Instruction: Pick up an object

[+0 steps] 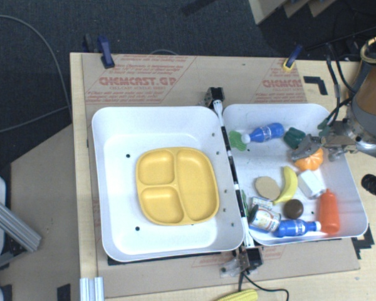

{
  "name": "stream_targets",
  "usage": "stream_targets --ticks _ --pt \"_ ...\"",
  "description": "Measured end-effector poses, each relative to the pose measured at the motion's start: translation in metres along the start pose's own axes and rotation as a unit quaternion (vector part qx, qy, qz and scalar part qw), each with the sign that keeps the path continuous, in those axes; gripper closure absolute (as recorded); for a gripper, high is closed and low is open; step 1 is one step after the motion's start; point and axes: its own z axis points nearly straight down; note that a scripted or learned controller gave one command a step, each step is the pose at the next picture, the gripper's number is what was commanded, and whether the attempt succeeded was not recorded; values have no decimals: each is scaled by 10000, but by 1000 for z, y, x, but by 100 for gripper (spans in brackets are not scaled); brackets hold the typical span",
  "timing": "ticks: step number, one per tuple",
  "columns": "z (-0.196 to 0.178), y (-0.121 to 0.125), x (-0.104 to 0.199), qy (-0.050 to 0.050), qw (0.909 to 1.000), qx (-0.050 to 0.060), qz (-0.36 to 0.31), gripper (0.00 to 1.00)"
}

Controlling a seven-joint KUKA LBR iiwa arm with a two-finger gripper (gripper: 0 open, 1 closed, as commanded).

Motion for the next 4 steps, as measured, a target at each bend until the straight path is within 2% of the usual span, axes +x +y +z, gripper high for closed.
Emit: stream_targets --ticks 1,2,3,4 --pt "107 -6 -2 -14 10000 -44 1 0" --pt "115 -30 13 -80 9998 -200 -3 0" --pt "116 -44 11 -61 9998 -203 -24 0" --pt "104 -45 7 -93 9998 -199 8 100"
